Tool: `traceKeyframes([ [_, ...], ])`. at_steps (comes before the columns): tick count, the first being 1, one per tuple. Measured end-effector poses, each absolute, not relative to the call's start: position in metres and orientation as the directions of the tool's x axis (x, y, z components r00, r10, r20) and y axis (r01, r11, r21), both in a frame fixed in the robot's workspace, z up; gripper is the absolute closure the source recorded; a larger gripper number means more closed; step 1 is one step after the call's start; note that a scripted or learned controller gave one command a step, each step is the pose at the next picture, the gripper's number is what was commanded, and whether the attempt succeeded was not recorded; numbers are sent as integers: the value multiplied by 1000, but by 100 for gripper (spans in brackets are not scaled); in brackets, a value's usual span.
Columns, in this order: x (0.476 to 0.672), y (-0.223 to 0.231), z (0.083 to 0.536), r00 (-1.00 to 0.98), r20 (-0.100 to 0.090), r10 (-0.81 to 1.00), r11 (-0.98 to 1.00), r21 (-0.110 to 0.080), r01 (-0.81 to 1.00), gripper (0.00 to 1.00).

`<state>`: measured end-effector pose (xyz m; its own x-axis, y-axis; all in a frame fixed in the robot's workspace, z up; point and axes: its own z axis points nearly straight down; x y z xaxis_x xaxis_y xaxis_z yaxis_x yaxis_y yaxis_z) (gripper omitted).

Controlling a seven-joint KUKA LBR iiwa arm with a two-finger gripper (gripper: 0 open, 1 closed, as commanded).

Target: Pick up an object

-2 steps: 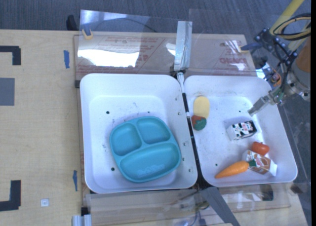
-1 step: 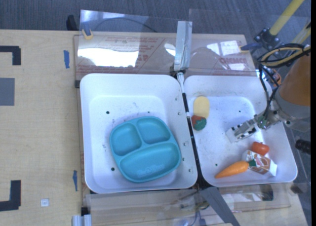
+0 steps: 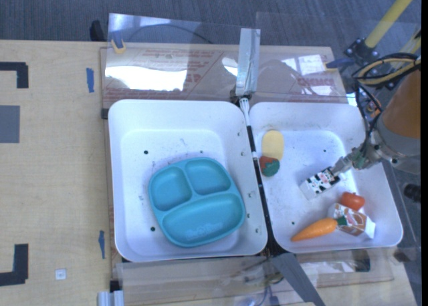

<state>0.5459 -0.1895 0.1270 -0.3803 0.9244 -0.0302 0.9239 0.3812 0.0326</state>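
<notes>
**Reaching into the right-hand bin**

The arm comes in from the right of the frame, and its gripper (image 3: 332,172) is low in the right bin (image 3: 294,214), at the black-and-white block (image 3: 319,182). Whether the jaws are apart or together, I cannot tell. A carrot (image 3: 314,229), a small carton (image 3: 353,221) and a yellow piece (image 3: 272,144) lie nearby. The step looks like the approach; next, the jaws must straddle the block squarely before lifting.
</notes>
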Motion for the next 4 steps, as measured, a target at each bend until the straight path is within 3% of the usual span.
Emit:
traceKeyframes([
  [1,556,-167,113,-159,-20,987,159,26,987,100],
  [2,556,-146,280,-406,-6,914,406,7,914,100],
  [3,557,-146,289,-407,-8,914,407,9,913,100],
  [4,579,-117,327,-573,-6,820,573,5,820,100],
])
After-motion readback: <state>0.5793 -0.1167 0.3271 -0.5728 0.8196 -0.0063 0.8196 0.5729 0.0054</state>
